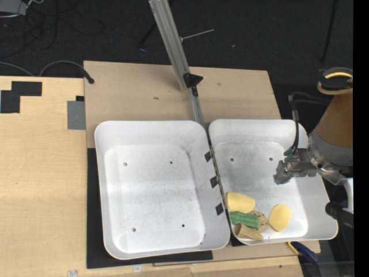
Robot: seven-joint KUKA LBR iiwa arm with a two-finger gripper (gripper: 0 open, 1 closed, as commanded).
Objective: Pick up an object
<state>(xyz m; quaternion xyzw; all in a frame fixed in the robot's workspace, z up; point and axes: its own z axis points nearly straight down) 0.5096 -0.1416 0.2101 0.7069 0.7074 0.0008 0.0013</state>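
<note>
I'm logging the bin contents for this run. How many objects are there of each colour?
Yellow: 2, one by the divider and one to its right
Green: 1
Tan: 1
Total: 4, all in the right bin

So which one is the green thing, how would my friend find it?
Look in the right-hand shallow white bin, down at its near edge where the small objects are piled. The green knobbly toy lies just below the pale yellow rounded lump and touches the tan piece. It is the only green one there.
</note>
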